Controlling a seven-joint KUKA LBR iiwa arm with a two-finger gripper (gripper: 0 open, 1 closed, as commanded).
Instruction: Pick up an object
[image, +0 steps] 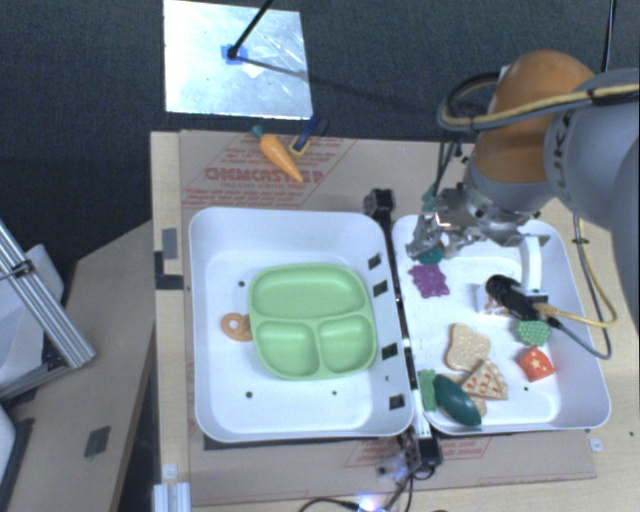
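Observation:
My gripper hangs low over the far left corner of the right bin. A small dark green piece sits directly under its tip; whether it touches it I cannot tell. Purple grapes lie just in front of that. Further forward in the same bin lie a slice of toast, a waffle-like wedge, a dark green oval vegetable, a light green textured piece and a red piece.
The left bin holds a green divided plate and a small orange ring beside it. An orange carrot lies on the cardboard behind the bins. A ridge with black clips separates the bins.

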